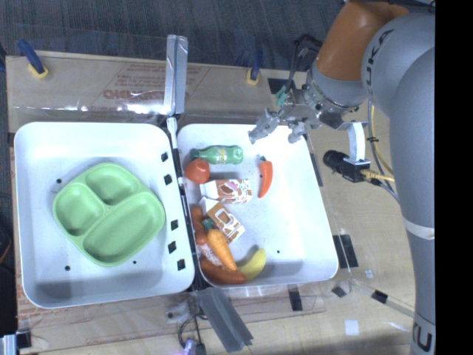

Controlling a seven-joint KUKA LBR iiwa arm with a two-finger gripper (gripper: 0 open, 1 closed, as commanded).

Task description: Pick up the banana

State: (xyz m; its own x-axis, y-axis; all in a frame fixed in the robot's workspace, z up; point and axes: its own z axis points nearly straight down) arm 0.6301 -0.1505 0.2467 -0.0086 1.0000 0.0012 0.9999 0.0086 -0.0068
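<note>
A green divided plate [109, 212] sits in the middle of the left bin [44, 139]. The right bin [310, 228] holds a green bottle [216, 154] near its far edge, a tomato [196, 171], a small carton [230, 190] and a carrot [220, 249] along its left side

Light is bright and even from above, washing the white bins [295, 231] nearly featureless (their rims almost vanish). Glare streaks the clear sheet [111, 108] behind them. Shadows are soft and short. Focus is slightly soft throughout, with dim carpet [148, 6] beyond.
</note>
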